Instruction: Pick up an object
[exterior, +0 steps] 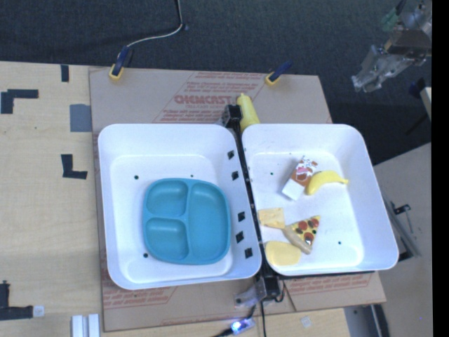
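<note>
In the right white bin (365, 188) lie a pale yellow disc (283, 253), a toy pizza slice (305, 232), a yellow toy banana (325, 181) and a small red-and-white packet (300, 175), the left bin (116, 188) holds a blue sectioned plastic tray (187, 220), and the gripper (372, 74) hovers beyond the bins' far right corner.
</note>
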`<state>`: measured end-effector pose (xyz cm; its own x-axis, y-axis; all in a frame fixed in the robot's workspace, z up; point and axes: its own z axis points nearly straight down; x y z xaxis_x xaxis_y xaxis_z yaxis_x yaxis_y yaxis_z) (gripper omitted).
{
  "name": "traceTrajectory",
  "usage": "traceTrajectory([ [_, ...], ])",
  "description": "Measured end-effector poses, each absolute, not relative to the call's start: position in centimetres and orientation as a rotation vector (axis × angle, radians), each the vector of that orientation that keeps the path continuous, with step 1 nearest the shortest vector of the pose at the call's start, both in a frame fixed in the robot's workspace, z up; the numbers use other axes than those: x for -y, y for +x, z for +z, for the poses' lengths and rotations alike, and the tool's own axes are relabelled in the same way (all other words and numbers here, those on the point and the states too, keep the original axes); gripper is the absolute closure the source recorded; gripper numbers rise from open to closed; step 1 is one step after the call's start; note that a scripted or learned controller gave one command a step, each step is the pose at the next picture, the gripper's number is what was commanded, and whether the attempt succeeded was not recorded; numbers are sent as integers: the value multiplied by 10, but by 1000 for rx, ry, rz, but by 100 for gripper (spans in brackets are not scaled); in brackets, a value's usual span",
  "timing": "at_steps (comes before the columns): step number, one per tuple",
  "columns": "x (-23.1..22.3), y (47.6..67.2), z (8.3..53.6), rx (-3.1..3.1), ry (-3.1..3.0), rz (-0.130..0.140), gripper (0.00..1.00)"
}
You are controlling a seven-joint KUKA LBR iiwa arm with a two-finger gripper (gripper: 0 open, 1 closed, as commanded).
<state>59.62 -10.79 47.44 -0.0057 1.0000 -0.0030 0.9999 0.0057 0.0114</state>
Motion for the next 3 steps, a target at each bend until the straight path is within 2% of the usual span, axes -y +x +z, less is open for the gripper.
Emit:
traceTrajectory([
  [1, 168, 633, 498, -2215, 2219, 0, 100],
  [2, 55, 568, 412, -2240, 2218, -9, 100],
  [3, 30, 646, 526, -2219, 2207, 14, 100],
])
